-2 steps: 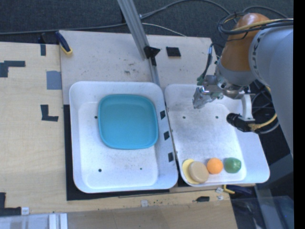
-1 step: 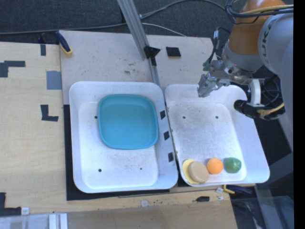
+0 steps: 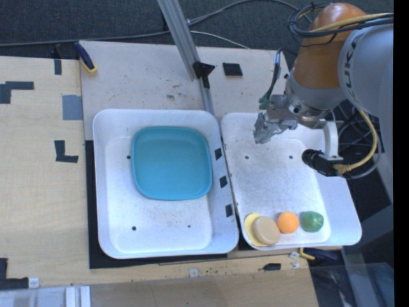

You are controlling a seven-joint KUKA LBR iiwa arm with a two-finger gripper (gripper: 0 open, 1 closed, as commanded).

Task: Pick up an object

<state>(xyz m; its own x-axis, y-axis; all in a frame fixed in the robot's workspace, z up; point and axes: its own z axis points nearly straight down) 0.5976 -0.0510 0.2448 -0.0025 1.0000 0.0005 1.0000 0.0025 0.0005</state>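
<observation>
Near edge of right bin: three small things lie in a row along the near wall of the right bin (image 3: 332, 190), a tan round piece (image 3: 264, 230) on the left, an orange ball (image 3: 287, 222) in the middle, a green ball (image 3: 312, 220) on the right.
Tan piece: pale and rounded, resting on something yellow that shows at its left edge; it looks to be touching the orange ball, though the view is too coarse to be sure.
Balls: just beside each other, both plain in colour.
Arm: grey with its orange band at the far right, reaching in and bent down over the far part of the right bin.
Gripper (image 3: 263, 135): points down and leftward near the bin's far left corner, well apart from the three things; whether it is wide or narrow cannot be told, and nothing is seen in it.
Left bin (image 3: 115, 235): bears a square blue plate (image 3: 171, 162), lying flat near its middle.
</observation>
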